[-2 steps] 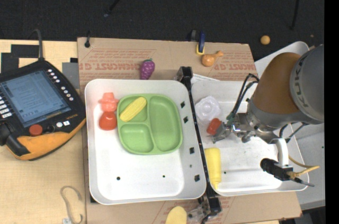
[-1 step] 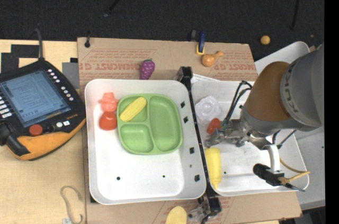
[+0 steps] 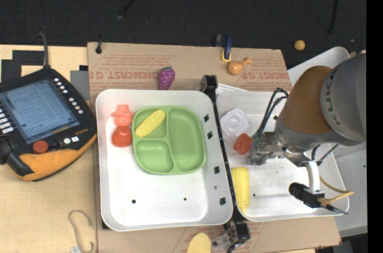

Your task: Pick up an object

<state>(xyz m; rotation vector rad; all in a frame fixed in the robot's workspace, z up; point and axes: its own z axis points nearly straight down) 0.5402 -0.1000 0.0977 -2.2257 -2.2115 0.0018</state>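
a: so, which step?
b: reaching. hand (image 3: 258, 149) sits low in the right bin (image 3: 335, 177), just beside the red toy (image 3: 242, 143); can't tell its state.
a: next?
b: probably centre over it, then grip.

The arm (image 3: 323, 108) hid much of the right bin (image 3: 335, 213). A yellow object (image 3: 199, 243) was cut off by the bottom edge, and the small red object (image 3: 242, 143) was too blurred to identify.
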